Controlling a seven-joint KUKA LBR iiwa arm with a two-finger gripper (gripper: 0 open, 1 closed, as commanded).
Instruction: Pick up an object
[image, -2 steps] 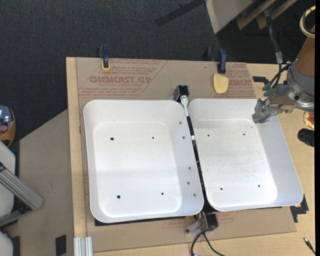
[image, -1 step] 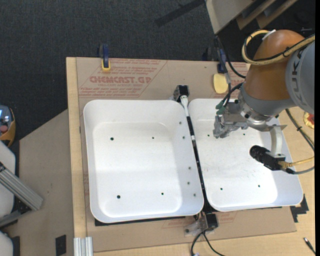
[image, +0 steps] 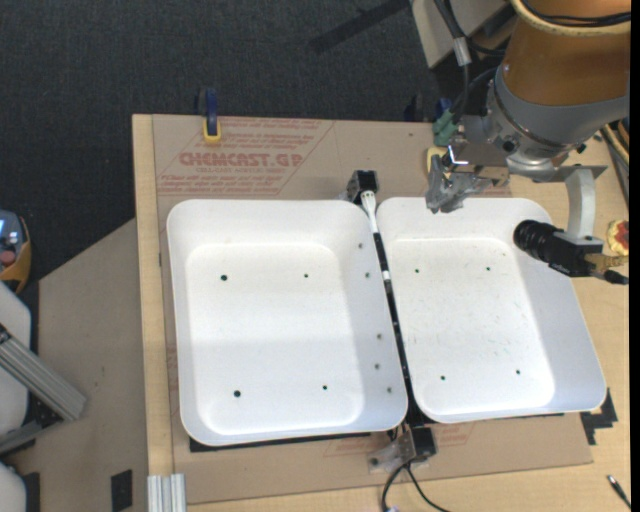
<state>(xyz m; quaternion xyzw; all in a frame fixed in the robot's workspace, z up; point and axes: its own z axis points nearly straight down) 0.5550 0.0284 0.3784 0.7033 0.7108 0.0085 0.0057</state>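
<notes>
My gripper (image: 446, 193) hangs over the far rim of the right bin (image: 560, 390), near that bin's back left corner. It points down from the grey wrist under the orange band (image: 565, 45). I see nothing recognisable held under it. The left bin (image: 190, 330) and the right bin show white floors marked with a few small dark dots and specks.
A black rod (image: 385, 290) runs along the seam between the two bins. A black cylindrical fitting (image: 545, 245) overhangs the right bin's right rim. A blue and yellow clamp (image: 210, 112) sits at the board's far left edge. Cables lie at the front edge (image: 415, 450).
</notes>
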